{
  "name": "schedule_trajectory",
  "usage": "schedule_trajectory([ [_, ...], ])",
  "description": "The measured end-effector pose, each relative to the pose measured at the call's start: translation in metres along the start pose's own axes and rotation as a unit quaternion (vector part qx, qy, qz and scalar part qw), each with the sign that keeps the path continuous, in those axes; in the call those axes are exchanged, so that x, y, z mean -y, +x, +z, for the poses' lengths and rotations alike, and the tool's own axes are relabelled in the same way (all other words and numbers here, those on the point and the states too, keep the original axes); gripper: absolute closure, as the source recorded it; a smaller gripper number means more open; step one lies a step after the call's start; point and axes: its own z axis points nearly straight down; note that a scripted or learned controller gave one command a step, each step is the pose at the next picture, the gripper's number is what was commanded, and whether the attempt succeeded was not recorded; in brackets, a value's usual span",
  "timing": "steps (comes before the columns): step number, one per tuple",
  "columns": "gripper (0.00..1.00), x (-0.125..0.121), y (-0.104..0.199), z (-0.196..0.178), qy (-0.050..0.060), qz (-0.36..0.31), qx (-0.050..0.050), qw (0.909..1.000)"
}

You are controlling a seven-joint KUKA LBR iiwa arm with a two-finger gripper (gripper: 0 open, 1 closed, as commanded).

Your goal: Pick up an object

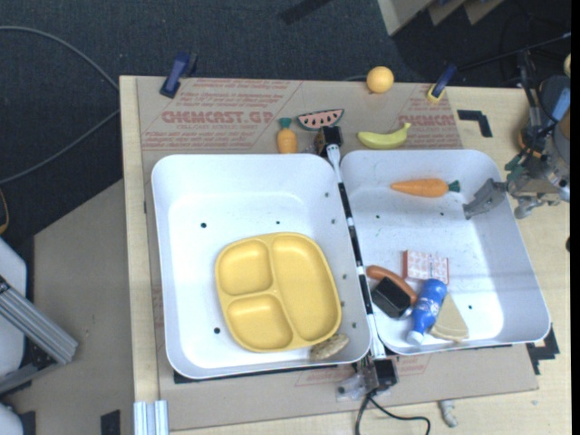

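While you look down on the surface [136, 243], you see two white bins side by side. Your left bin [181, 188] holds a yellow divided plate [276, 290] near its front edge, and a small tan lump [328, 348] sits at the bin's front right corner, touching the plate's rim.

Your right bin [507, 270] carries the loose pieces. An orange carrot [423, 188] lies near its back edge, well apart from the rest. Toward the front left corner you find a cluster: a red sausage [388, 275] against the left wall, a black block [391, 296] just beside it, a blue bottle [425, 310] lying tilted with its white cap toward the front edge, a pink wafer [426, 265] behind the bottle, and a pale wedge [450, 324] touching the bottle's right side.

Your end effector [500, 198] hangs over the right bin's right edge, near the back corner, level with the carrot and apart from it. Its two fingers spread wide with nothing between them; one grey finger [481, 199] points toward the carrot.

Behind the bins, on the surface's back edge, you see a banana [383, 137], a watermelon slice [321, 118], a small orange fruit toy [287, 140], a yellow ball [380, 80] and two blue clamps [178, 73].
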Motion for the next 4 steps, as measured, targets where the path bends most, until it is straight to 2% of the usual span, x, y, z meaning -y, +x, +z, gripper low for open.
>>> schedule_trajectory([
  [1, 0.00, -0.013, 0.054, 0.122, 0.000, 0.000, 0.000, 1.0000],
  [2, 0.00, -0.090, -0.006, 0.121, 0.002, -0.002, -0.003, 1.0000],
  [3, 0.00, -0.003, 0.012, 0.043, 0.000, 0.000, 0.000, 1.0000],
  [4, 0.00, 0.008, 0.076, 0.122, 0.001, -0.001, -0.001, 1.0000],
])
